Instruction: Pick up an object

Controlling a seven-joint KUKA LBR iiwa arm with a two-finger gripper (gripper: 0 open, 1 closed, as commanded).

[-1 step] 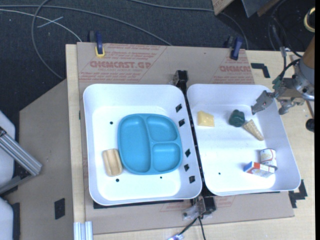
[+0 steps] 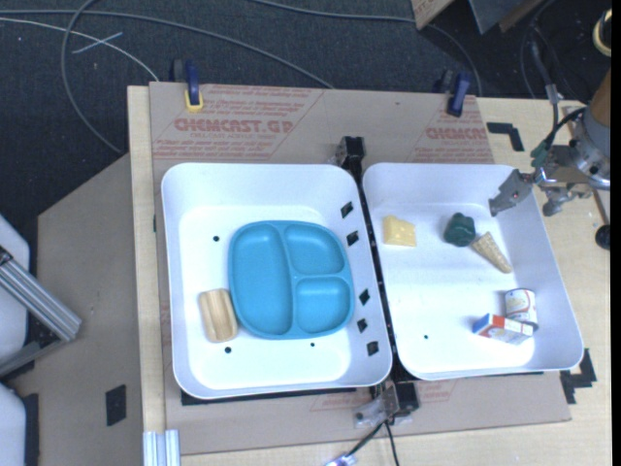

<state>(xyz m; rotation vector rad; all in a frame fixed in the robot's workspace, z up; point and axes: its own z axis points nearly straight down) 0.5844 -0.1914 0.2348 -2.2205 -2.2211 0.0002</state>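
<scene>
Down front we're seeing a small carton lying in the right bin, cone, green lump, yellow wedge sitting behind it, blue plate and bread resting left, gripper hovering over the right bin's far corner, holding nothing, can't tell how open.

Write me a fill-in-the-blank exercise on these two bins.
The blue divided plate lies in the ____ bin.
The bread-like piece lies to the ____ of that plate.
The dark green object lies between the yellow wedge and the ____.
The hand is over the ____ bin's rim.

Missing: left; left; cone; right
</scene>
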